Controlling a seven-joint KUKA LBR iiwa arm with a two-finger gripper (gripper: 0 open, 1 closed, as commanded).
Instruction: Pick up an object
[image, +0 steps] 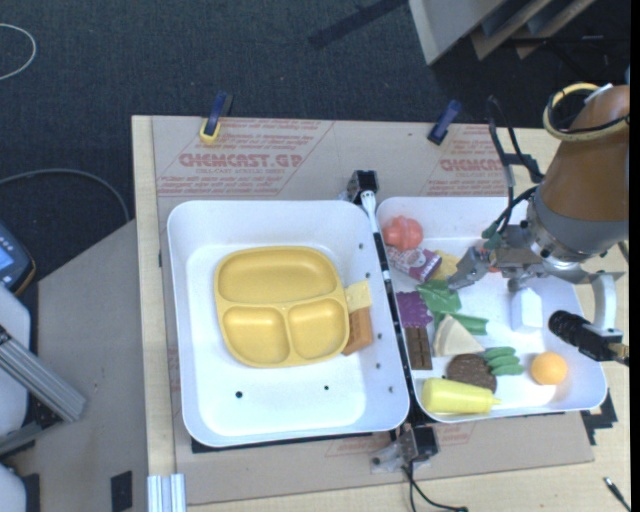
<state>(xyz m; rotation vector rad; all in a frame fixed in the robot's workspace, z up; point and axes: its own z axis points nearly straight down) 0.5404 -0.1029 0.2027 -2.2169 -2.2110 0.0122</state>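
camera view — the arm (585, 170) reaches in from the right over the right bin (590, 395), its gripper (478, 268) low near the bin's upper middle. the jaws look slightly parted with nothing between them, though the slant makes that hard to be sure of.

the right bin is crowded: a pink-red ball (404, 232) at the upper left, a purple wrapped piece (422, 264) just below it, green leaves (440, 298) just beside the jaws, a purple block (411, 308), a brown bar (419, 346), a pale wedge (460, 335), a dark round (470, 370), a green pod (500, 360), a yellow corn-like piece (456, 397) and an orange ball (547, 369) toward the right. the left bin (190, 300) holds a yellow tray (280, 305) with a sponge-like block (358, 318) touching its right edge.

any piece will do, so the best target is probably whichever sits most apart. the orange ball stands clear of its neighbours; the leaves are nearest but thin and tangled with the purple block. to do it well — centre the jaws over one piece alone, come straight down, close fully before lifting.
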